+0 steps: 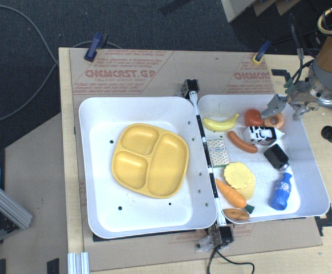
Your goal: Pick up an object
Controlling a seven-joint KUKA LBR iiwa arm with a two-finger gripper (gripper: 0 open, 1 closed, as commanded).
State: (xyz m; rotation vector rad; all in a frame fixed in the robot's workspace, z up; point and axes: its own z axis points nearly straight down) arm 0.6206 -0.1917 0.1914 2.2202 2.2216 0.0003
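Observation:
My gripper (287,107) hangs over the far right corner of the right bin (317,178), open, with nothing between its fingers. Its left finger (275,104) is just above a small orange ring (275,121) and a red tomato (253,117). Close by in the same bin lie a banana (220,122), a black-and-white object (262,133), a red sausage (242,142), a black block (276,156), a blue bottle (280,190), a yellow round piece (239,176) and a carrot (230,192).
A yellow divided plate (150,160) lies in the left bin (94,119). A patterned cracker (217,151) and an orange-and-green item (236,214) sit along the right bin's left and near edges. Clamps (95,46) hold the board at the back.

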